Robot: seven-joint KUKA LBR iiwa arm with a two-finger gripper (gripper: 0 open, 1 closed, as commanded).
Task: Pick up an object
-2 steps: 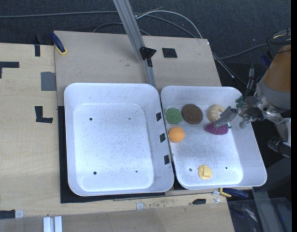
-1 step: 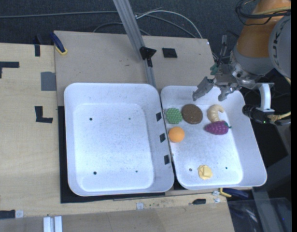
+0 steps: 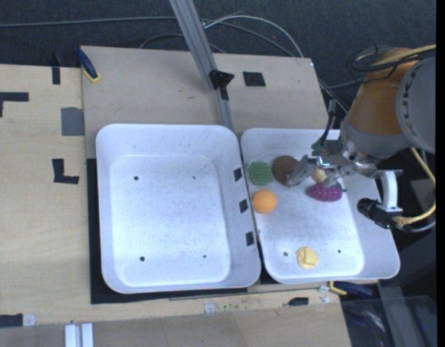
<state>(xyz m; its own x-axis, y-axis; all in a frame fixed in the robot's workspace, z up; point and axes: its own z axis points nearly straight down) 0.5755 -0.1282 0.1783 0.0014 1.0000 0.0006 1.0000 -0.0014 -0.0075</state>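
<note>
The right bin point(image 3: 367, 262) holds several small objects. A green ball point(image 3: 260, 171) and a brown round piece point(image 3: 283, 167) lie near its far left. Just below the green ball rests an orange ball point(image 3: 264, 201). A purple grape bunch point(image 3: 325, 192) lies near the middle, and a yellow lump point(image 3: 307, 256) sits by the near edge. My gripper point(image 3: 316, 178) hangs low over the bin between the brown piece and the grapes. It is open, with one grey finger point(image 3: 299, 173) beside the brown piece. Nothing is held.
The left bin point(image 3: 106, 194) stands beside the right one, with a shared rim between them. A slanted metal pole point(image 3: 200, 45) rises behind the bins. Cables trail at the back right, near the arm's orange-banded wrist point(image 3: 381, 107).
</note>
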